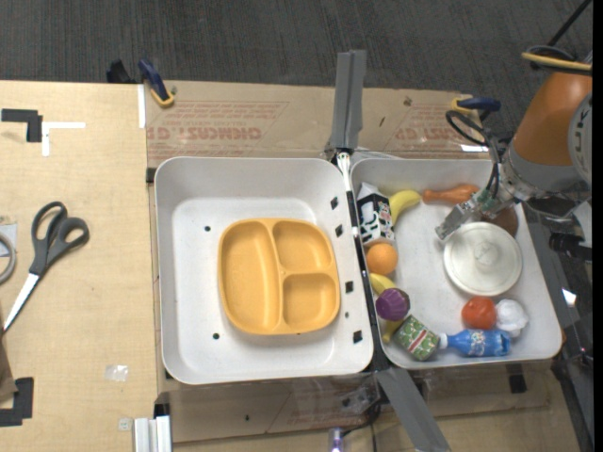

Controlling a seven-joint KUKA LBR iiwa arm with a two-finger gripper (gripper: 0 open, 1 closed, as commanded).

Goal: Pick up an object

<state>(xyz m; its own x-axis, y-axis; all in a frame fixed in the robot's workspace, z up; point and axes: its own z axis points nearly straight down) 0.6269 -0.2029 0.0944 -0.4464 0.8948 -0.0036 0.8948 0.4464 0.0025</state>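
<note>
Gripper (464, 217) low near the right bin's (429, 290) far edge, fingers spread, pinching nothing. Just beside: silver lidded pot (482, 258), toward the right wall. Probably stiff, slick, weighty; best taken by the lid's central knob.

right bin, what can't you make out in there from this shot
- Claw: camera view, small and slanted, over the silver lid; what it grips, if anything, is unclear.
- Brown item: camera view, mostly hidden behind the arm's wrist.
- Carton: camera view, print too small to read.
- Banana: camera view, lower end hidden by the carton.
- Bottle: camera view, label blurred.
</note>
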